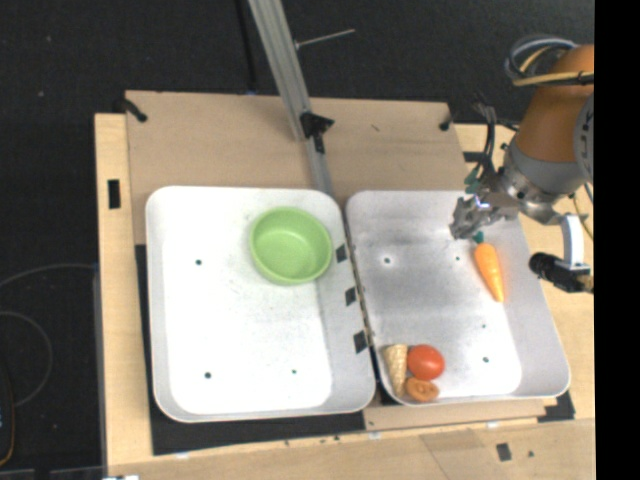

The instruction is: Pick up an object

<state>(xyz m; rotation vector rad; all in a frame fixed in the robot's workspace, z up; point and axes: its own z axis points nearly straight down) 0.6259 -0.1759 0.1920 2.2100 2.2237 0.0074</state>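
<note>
Camera view, pincer [467,220] over right bin [420,268], opening unclear, carrot [489,270] just beside, lower right

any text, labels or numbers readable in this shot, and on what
None can be read. The green bowl, carrot, tomato and both white bins bear no print. The gripper and arm show no legible marks.

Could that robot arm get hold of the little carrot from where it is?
Probably yes. The gripper hovers just beside the carrot in the right bin, and nothing lies between them.
</note>
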